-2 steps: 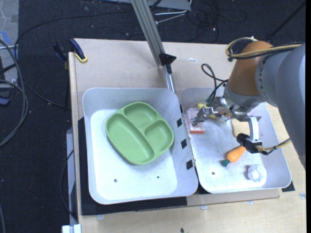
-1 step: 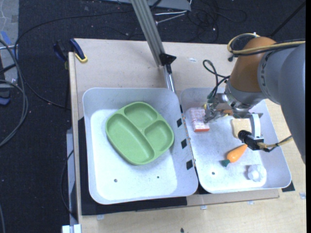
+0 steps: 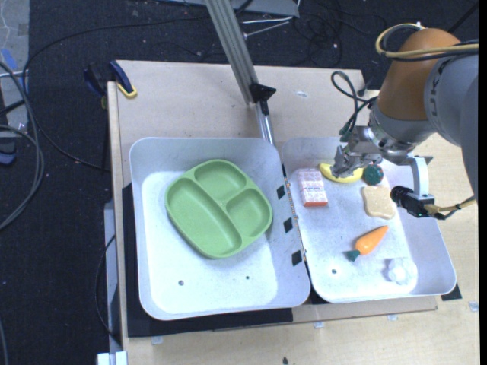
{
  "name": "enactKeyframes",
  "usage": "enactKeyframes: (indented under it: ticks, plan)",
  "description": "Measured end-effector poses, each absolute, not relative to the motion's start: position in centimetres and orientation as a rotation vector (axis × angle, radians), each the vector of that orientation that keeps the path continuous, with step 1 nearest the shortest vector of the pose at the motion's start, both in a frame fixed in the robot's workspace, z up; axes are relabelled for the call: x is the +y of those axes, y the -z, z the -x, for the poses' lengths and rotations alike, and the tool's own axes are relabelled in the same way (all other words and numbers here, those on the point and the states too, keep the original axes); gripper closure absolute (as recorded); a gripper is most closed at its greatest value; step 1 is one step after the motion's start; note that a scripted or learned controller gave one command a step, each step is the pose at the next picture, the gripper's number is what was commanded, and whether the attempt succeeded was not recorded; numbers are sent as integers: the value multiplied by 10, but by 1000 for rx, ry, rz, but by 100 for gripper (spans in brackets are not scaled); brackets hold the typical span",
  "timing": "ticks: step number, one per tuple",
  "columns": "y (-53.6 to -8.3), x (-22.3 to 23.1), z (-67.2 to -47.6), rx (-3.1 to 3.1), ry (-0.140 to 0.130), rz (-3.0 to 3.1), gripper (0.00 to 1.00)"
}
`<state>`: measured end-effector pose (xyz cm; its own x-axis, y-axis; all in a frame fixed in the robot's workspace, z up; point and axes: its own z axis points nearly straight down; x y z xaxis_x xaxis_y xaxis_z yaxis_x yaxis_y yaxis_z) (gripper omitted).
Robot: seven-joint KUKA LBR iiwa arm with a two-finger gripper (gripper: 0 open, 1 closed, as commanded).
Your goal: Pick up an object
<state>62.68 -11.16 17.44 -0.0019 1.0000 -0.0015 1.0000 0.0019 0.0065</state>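
One fixed camera above my counter [image 3: 190,97], looking down at slant. Both white bins fully in frame: left bin [image 3: 152,280], right bin [image 3: 426,272]. Middle distance; dark floor visible beyond counter's far and left edges. My arm [image 3: 426,82] enters from frame's right.

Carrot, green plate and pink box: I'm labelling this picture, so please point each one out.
carrot [image 3: 371,239]: camera view, middle of its orange body.
green plate [image 3: 219,207]: camera view, ridge between its compartments.
pink box [image 3: 311,188]: camera view, centre of its top face.
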Motion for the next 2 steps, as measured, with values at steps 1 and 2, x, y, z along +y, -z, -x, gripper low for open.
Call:
enactKeyframes:
  ticks: [1,2]
  plan:
    - [-228,-112,-628,2220,-6,-2215,100]
    - [-235,-49,-630,2230,-4,-2212,100]
